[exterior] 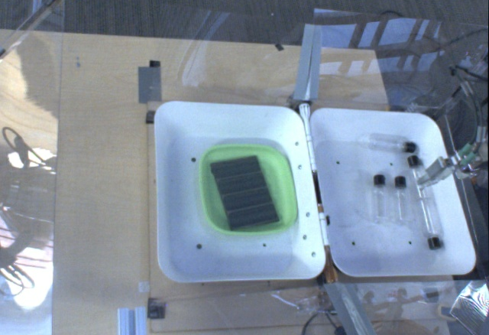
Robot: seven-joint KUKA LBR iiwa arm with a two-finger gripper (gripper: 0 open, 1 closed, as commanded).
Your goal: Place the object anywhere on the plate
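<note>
Dark ridged block (244,193) lies on the green plate (209,173); fingers' (442,170) state unclear, over the vials (388,200)

Plastic, glass and wood on the bench

Two white bins (229,123) are looking like smooth, slightly glossy plastic; the green plate (284,180) is showing satiny plastic under a matt dark ribbed block (244,192); clear black-capped vials (386,144) are glinting; the bench (99,173) is looking like pale wood.

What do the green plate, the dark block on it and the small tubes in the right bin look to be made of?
Green plate: likely plastic, smooth with a soft sheen. Dark ribbed block: matte, perhaps rubber or foam; the view leaves it open. Tubes: clear, glass or plastic, see-through bodies with black caps. Right bin: white moulded plastic, by the look.
</note>
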